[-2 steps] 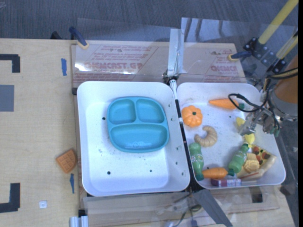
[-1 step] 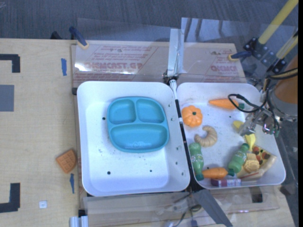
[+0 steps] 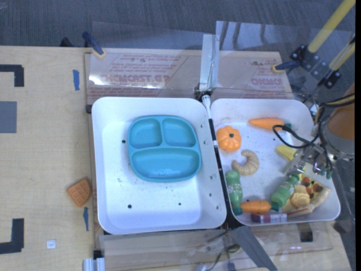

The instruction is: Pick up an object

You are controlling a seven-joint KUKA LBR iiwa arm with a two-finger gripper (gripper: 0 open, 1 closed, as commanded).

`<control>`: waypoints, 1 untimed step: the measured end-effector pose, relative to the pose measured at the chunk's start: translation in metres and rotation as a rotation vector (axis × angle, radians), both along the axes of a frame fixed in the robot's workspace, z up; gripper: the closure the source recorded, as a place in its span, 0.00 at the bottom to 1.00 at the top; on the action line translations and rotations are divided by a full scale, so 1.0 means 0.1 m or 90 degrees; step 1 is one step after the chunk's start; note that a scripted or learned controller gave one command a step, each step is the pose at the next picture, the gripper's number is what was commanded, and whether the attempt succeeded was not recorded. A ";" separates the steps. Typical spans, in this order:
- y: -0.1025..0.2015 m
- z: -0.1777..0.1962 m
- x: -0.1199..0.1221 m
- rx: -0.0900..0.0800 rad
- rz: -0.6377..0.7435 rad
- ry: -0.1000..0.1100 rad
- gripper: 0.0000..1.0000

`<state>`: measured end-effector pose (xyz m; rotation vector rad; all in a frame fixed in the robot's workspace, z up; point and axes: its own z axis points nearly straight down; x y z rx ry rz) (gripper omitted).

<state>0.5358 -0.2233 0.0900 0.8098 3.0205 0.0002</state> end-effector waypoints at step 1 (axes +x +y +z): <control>-0.01 0.00 -0.36 0.000 -0.022 0.000 0.00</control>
